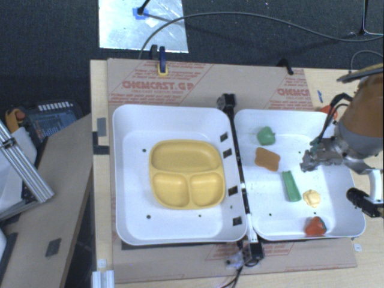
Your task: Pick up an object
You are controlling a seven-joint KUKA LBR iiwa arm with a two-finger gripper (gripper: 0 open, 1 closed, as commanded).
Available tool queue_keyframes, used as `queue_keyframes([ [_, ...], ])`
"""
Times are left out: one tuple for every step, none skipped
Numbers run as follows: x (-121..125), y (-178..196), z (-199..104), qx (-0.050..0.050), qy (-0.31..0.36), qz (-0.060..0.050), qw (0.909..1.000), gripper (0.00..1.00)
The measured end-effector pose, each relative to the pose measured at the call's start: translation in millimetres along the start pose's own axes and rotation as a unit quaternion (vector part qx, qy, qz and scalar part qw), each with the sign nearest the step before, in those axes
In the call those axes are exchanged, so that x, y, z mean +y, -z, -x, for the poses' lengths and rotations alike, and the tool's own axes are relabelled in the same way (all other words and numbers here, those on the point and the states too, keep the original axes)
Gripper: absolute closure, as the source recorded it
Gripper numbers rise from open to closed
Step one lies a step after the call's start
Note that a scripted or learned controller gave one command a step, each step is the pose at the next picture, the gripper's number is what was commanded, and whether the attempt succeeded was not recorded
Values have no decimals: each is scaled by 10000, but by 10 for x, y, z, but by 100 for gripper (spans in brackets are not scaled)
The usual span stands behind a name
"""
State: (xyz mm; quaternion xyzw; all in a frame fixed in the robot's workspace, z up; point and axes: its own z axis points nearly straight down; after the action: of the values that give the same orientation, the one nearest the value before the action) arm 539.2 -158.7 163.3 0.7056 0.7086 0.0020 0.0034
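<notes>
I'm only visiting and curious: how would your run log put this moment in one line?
phase: reaching | gripper: over right bin, nothing seen held | nearest: green stick, yellow piece | left bin: yellow tray

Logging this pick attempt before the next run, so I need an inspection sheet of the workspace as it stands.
Surface: bench with two white bins; left bin, right bin.
Job's things: in the right bin, green round piece, orange-brown block, green stick, pale yellow piece, red piece.
Clutter: yellow divided tray in the left bin.
Gripper: gripper over the right bin, right of the block; nothing seen held.
Cables: black cable across the floor.
Surroundings: foil sheet, dark carpet.
</notes>
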Motion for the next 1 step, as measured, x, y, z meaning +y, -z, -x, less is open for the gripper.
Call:
queue_keyframes([
  [78, 455, 26, 0, 0, -5, 10000, 100],
])
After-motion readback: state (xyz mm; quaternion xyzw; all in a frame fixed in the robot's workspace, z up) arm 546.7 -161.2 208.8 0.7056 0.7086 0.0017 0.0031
